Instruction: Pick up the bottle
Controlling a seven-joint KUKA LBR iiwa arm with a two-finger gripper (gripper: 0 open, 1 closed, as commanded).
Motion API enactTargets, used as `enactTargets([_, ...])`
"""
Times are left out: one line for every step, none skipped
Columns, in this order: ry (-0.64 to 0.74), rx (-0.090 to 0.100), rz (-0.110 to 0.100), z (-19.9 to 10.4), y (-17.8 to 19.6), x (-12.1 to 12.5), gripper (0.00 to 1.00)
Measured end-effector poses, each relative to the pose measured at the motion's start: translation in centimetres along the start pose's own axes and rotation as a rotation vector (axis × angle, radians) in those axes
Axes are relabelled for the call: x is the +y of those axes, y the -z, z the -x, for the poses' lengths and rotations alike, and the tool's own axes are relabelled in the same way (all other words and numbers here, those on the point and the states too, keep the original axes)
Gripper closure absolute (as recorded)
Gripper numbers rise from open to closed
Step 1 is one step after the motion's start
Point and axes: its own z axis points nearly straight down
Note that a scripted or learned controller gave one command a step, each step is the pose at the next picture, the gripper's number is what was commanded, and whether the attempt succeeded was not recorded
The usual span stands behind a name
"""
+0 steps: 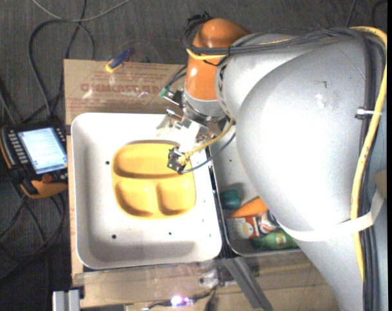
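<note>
Nearest to us, the grey arm (pixel 299 122) covers most of the right bin (pixel 227 173). At that bin's near edge we see the green bottle (pixel 273 240) lying on its side, its far end hidden under the arm. Touching it on the far side is a red-and-white labelled container (pixel 247 227); beyond that lies an orange item (pixel 251 207), and just beside it a dark green rounded item (pixel 231 198).

In the left bin (pixel 92 173) a yellow divided tray (pixel 144 173) lies flat. The gripper (pixel 186 118) hangs over the far right corner of this bin, above the tray's far right rim and well apart from the bottle; we cannot tell whether it is apart or together, and we see nothing held in it.

Farther off, a brown cardboard sheet (pixel 118 92) shows behind the left bin, with a small blue and yellow item (pixel 118 60) at its far edge. A handheld pendant (pixel 37 151) with a lit screen lies on the floor to the left.
</note>
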Motion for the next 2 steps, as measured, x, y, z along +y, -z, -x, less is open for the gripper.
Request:
enactTargets([-0.007,0.003,0.016,-0.1,-4.1,-5.3,0.00])
enactTargets([0.123,-0.023,-0.008,-6.1,-4.1,-3.4,0.00])
